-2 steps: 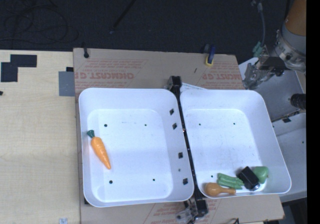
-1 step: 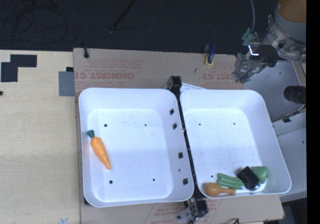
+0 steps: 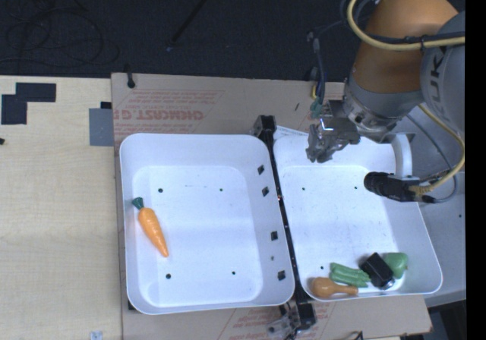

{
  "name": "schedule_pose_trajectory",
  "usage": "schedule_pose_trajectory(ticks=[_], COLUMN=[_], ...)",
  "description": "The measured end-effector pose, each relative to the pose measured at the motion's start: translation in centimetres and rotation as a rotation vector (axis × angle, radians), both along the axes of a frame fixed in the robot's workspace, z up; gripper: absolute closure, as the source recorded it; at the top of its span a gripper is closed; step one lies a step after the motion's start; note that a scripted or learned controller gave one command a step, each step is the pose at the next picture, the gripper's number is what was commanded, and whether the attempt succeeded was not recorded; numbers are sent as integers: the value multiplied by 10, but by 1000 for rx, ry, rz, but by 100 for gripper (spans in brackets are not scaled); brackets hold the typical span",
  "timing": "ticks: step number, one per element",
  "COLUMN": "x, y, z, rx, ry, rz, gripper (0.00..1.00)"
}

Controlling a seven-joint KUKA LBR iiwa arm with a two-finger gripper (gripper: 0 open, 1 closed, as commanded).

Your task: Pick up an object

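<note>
An orange toy carrot [image 3: 153,231] with a green top lies near the left wall of the left bin [image 3: 194,147]. At the front of the right bin [image 3: 425,251] sit a yellow-orange pear-shaped toy [image 3: 332,288], a green bean-like toy [image 3: 350,275], a black block [image 3: 377,269] and a green piece [image 3: 396,261] behind it. My gripper [image 3: 322,150] hangs over the back left edge of the right bin, far from all the objects, with nothing visible between its fingers.
A black divider with clips [image 3: 275,209] runs between the two bins. A black cylindrical part [image 3: 389,185] juts over the right bin's right side. Cardboard [image 3: 197,99] lies under the bins, wooden bench [image 3: 53,202] to the left.
</note>
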State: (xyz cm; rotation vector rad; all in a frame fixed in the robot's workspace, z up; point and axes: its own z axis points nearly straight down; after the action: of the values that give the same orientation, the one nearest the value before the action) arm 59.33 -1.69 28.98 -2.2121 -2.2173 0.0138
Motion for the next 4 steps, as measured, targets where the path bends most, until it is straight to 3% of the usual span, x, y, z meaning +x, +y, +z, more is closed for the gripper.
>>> schedule_pose_trajectory(ticks=[1,2,3,4], x=[37,49,26,51], y=[32,-17,-51,-86], z=[134,17,61,-5], rx=[0,-3,-2,-2], ry=[-26,0,-13,-8], rz=[2,-7,-5,-4], gripper=[100,100,100,100])
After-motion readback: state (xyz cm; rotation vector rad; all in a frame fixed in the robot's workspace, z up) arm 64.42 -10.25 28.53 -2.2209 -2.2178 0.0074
